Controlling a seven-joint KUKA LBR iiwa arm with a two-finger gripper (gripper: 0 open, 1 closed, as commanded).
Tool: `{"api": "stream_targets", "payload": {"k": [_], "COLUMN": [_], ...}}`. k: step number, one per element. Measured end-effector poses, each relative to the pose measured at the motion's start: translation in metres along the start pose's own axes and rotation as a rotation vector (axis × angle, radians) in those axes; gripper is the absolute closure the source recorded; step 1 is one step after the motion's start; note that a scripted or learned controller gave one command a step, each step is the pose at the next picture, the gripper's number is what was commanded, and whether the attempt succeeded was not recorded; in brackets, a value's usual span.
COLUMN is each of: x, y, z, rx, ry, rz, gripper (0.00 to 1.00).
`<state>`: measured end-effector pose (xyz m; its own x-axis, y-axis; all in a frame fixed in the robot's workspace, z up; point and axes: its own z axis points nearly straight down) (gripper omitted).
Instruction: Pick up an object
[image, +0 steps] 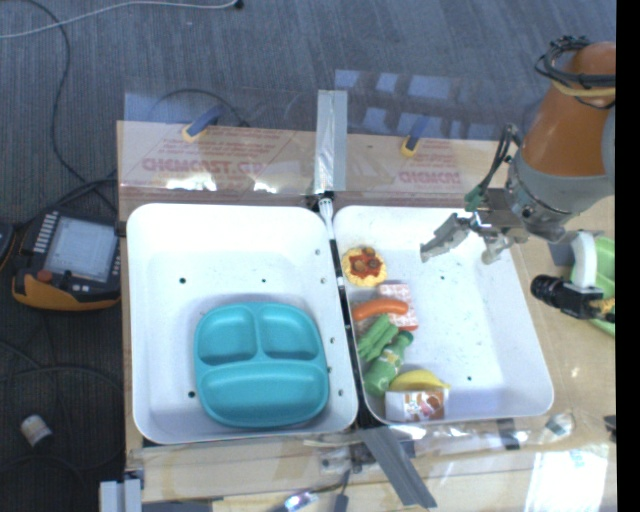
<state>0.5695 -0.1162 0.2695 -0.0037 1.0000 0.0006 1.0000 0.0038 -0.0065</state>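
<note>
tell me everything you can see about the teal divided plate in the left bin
The teal divided plate, seemingly matte plastic, has rounded corners and three compartments: two smaller ones toward the far side and one wide one nearest the camera. It lies flat and upright, slightly rotated, on the floor of the left shallow white bin, toward its near right area. All three compartments hold nothing. It rests on the bin floor, and nothing else touches it.

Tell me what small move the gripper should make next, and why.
Probably shift the open gripper toward the left side of the right bin: it holds nothing, and the pizza toy and the other food items lie along that left wall.
</note>
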Motion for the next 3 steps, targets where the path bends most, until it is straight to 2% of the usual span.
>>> {"api": "stream_targets", "payload": {"k": [1,2,3], "x": [0.002,0.015,-0.015], "y": [-0.001,-0.035,-0.078], "z": [0.163,0.18,0.18], "rx": [-0.001,-0.023,-0.023], "ry": [0.002,-0.009,-0.005], "rz": [-0.124,-0.152,-0.081], "gripper": [0.0,0.0,0.0]}}
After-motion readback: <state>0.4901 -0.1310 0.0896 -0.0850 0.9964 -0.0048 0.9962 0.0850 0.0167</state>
